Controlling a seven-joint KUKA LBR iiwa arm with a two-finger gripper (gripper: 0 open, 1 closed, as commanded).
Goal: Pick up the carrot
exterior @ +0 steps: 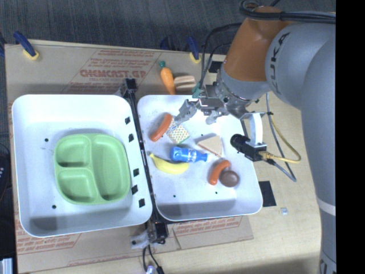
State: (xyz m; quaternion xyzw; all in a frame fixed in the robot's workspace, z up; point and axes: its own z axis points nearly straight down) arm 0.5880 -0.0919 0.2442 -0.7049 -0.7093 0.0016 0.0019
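The carrot, orange with a small green top, lies on the cardboard just beyond the back rim of the right bin, touching a tan bread roll. My gripper hangs over the back part of the right bin, to the right of the carrot and nearer the camera. Its two silver fingers stand apart, open, with nothing between them. The grey arm with its orange band reaches in from the upper right.
The right bin holds an orange sausage, a waffle piece, a blue bottle, a banana, a sandwich wedge, another sausage and a brown ball. A green divided plate lies in the left bin.
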